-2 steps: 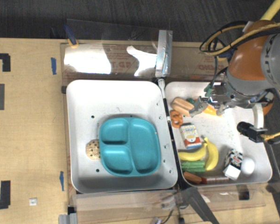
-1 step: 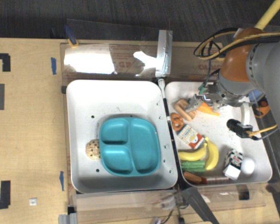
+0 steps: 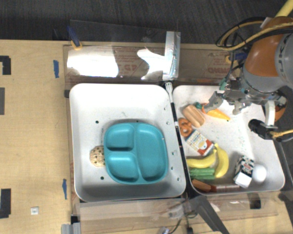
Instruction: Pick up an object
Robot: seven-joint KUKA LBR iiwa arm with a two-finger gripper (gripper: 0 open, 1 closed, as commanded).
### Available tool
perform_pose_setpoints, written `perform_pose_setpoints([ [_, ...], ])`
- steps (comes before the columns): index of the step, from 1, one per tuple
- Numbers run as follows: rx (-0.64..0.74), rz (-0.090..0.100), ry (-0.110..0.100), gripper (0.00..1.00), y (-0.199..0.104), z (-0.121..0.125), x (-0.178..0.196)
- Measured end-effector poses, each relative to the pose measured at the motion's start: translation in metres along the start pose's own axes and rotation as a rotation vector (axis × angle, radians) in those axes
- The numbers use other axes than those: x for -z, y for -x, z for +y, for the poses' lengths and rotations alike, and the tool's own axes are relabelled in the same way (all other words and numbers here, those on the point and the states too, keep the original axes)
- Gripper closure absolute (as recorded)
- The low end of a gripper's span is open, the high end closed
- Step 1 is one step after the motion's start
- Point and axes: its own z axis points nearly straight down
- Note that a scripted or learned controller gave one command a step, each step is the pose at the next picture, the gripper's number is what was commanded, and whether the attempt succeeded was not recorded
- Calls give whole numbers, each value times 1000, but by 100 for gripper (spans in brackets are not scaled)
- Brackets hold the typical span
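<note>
My gripper [image 3: 227, 104] hangs over the back part of the right bin [image 3: 263, 152], its two fingers spread apart and open. Just in front of the fingertips an orange carrot-like piece [image 3: 218, 114] lies on the bin floor; nothing is held between the fingers. A hot dog in a bun [image 3: 193, 115] lies to the left of it. Further forward are a small juice carton [image 3: 198, 142], a yellow banana [image 3: 212, 161] and a brown sausage [image 3: 204, 184].
A black-and-white item [image 3: 243, 168] and a white ball [image 3: 259, 173] sit at the right bin's front right corner. The left bin [image 3: 88, 101] holds a teal divided plate [image 3: 136, 151] and a cookie [image 3: 97, 156]. Cables [image 3: 276, 133] hang at the right.
</note>
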Motion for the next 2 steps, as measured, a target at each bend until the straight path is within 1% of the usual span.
perform_pose_setpoints([
  [1, 150, 1, -4, 0, -38, 20, 15],
  [2, 272, 1, -5, 0, 5, 43, -74],
])
